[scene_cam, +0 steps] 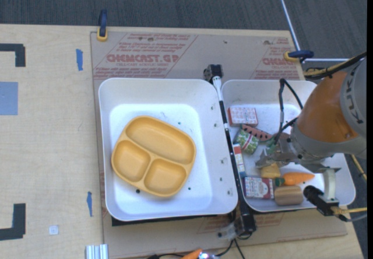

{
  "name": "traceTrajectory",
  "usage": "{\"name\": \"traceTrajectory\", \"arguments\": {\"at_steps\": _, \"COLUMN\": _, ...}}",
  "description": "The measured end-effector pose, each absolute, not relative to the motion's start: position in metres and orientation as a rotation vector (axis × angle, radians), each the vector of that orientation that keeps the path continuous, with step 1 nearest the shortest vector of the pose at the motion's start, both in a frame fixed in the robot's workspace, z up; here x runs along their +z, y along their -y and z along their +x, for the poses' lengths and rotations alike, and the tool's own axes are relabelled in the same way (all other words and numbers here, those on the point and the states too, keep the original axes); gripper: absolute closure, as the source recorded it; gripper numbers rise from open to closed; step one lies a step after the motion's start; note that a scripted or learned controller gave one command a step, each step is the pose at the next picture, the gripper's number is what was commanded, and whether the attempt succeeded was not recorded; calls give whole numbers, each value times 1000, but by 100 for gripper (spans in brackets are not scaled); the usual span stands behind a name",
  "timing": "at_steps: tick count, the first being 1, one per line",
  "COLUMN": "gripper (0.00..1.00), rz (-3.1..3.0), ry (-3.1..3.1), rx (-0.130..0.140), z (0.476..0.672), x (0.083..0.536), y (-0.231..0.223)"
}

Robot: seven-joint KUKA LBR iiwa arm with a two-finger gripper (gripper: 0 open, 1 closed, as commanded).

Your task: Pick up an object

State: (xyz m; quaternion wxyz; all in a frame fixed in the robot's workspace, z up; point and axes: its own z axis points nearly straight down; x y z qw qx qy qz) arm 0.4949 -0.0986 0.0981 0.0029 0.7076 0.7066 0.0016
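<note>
Beneath the gripper (274,158), whose grip I cannot tell, a carrot (298,178) and bread roll (288,195) crowd together just beside it; crowding could make it snag two or slip.

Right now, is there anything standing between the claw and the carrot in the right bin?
Nothing visible. The claw hangs over the right bin, and the carrot lies just beside it toward the near wall. A yellowish piece lies next to the carrot, under the claw.
</note>
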Motion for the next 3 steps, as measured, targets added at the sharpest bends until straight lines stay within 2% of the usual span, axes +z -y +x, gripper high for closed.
{"name": "traceTrajectory", "arguments": {"at_steps": 1, "gripper": 100, "rz": 2219, "ry": -2223, "rx": 4, "z": 480, "x": 185, "y": 13}}
{"name": "traceTrajectory", "arguments": {"at_steps": 2, "gripper": 100, "rz": 2218, "ry": -2222, "rx": 5, "z": 481, "x": 200, "y": -38}}
{"name": "traceTrajectory", "arguments": {"at_steps": 3, "gripper": 100, "rz": 2219, "ry": -2222, "rx": 3, "z": 480, "x": 199, "y": -57}}
